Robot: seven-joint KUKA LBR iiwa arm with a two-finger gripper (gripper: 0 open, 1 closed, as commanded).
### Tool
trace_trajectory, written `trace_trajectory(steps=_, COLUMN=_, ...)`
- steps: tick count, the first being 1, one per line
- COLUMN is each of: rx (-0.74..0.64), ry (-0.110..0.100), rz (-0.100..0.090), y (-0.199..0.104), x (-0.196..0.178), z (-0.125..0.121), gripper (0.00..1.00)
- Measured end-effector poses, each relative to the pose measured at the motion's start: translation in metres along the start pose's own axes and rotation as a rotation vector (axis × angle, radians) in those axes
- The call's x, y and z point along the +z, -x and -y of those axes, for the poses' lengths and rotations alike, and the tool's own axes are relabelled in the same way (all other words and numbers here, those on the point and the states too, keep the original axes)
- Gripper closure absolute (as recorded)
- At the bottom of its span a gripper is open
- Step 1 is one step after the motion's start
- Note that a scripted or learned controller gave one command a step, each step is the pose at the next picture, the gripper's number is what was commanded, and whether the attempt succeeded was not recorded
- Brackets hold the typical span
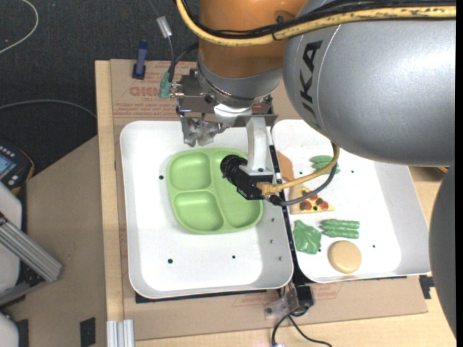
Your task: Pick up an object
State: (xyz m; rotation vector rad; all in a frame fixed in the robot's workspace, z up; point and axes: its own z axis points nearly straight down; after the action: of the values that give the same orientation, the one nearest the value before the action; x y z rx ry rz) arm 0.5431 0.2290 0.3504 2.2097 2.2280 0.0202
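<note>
A light green divided plate (206,194) lies in the middle of the left bin (145,244). My gripper (200,131) hangs over the plate's far edge, below the orange band of the arm. A white and black attachment (249,166) reaches down over the plate's right compartment. In the right bin (383,215) lie a pizza slice (313,205), a green leafy piece (306,238), a green pod (340,228) and a round tan bun (345,256). The arm hides the far part of the right bin.
A yellow-green curved piece (323,166) and an orange piece (285,166) lie at the right bin's far left, partly under the arm. The bins rest on a cardboard sheet (116,107). Cables run over the dark floor on the left.
</note>
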Motion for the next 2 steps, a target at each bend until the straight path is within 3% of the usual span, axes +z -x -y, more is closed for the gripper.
trace_trajectory(steps=1, rx=0.004, ry=0.001, rz=-0.001, y=0.003, x=-0.139, z=0.055, gripper=1.0)
trace_trajectory(steps=2, rx=0.018, ry=-0.027, rz=0.013, y=0.09, x=0.003, z=0.066, gripper=1.0)
